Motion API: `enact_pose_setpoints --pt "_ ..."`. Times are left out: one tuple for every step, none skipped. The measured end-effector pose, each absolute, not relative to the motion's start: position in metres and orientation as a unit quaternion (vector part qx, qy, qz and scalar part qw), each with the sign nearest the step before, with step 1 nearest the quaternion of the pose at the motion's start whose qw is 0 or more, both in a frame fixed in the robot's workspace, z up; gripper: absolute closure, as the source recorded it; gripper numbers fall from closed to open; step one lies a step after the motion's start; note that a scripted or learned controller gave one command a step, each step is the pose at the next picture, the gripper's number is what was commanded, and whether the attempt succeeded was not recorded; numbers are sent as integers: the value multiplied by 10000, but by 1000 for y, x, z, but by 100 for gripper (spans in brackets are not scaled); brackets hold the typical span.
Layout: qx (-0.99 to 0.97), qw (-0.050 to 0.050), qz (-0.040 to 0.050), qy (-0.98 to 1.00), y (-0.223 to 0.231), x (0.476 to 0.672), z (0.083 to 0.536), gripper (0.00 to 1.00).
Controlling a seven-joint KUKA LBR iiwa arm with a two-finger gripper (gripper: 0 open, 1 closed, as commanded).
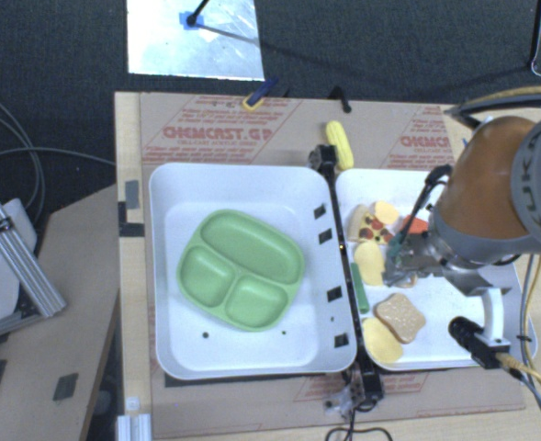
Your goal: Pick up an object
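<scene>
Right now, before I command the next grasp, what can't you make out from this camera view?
- Gripper: too small and blurred in the camera view to tell how it stands.
- Right bin: its far-right part is covered by the arm.
- Toy foods under the wrist: the orange-red piece is partly hidden by the arm.
- Green stick: partly behind the bin divider.

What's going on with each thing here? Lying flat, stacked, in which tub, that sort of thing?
Green three-compartment plastic plate: flat in the left white bin.
Tan toy bread slice: flat in the right white bin.
Pizza-slice toy: flat, right bin.
Yellow toy corn cob: on the bench, behind the bins.
Gripper: low over the right bin's toys.
</scene>
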State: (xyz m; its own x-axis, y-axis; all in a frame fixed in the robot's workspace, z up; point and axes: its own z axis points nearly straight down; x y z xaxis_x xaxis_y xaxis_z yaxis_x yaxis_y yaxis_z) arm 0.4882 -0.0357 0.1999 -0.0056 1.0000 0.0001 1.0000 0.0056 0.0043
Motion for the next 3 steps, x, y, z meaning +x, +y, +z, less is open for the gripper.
enact_pose_setpoints --pt "7024 33 61 7117 32 489 305 100" --pt "7037 -31 -19 7104 93 485 214 100" --pt "7063 77 84 7078 44 527 410 100"
